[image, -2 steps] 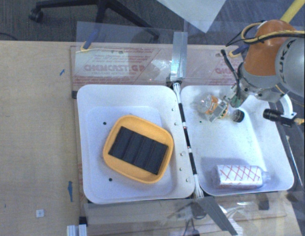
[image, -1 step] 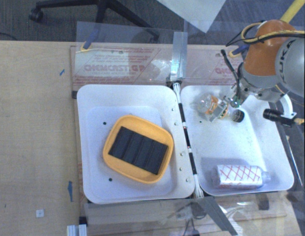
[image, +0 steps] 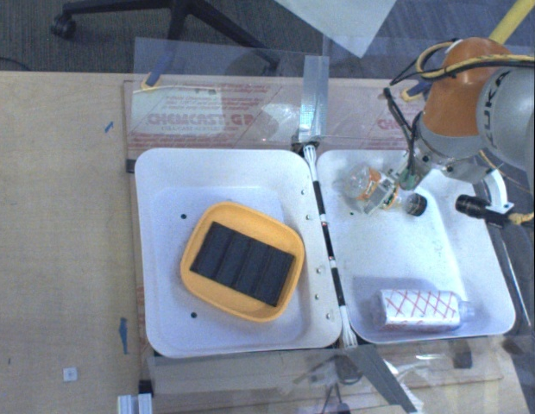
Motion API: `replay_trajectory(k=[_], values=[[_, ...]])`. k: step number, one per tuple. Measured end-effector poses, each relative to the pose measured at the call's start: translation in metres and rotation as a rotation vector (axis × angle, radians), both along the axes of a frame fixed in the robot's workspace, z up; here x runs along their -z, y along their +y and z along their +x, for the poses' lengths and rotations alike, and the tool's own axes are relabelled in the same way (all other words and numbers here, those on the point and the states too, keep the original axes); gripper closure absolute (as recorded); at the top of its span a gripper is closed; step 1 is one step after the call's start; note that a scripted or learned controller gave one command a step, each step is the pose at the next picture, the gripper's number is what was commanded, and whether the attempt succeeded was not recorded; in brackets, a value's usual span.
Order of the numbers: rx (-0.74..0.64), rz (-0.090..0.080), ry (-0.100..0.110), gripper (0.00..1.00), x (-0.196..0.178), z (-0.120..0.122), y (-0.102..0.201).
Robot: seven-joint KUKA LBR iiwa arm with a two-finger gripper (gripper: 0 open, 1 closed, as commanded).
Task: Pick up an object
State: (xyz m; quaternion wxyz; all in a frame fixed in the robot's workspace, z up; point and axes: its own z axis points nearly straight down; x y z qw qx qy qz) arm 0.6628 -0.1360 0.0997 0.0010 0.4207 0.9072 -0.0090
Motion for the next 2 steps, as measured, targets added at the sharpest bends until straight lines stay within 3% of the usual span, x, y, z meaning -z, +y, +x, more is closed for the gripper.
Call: replay_trajectory(k=[1, 2], values=[[0.039, -0.002, 0.004, 0.00, 0.001, -0.001, 0.004], [0.040, -0.004, 0.007, 1.00, -0.010, -0.001, 0.003]])
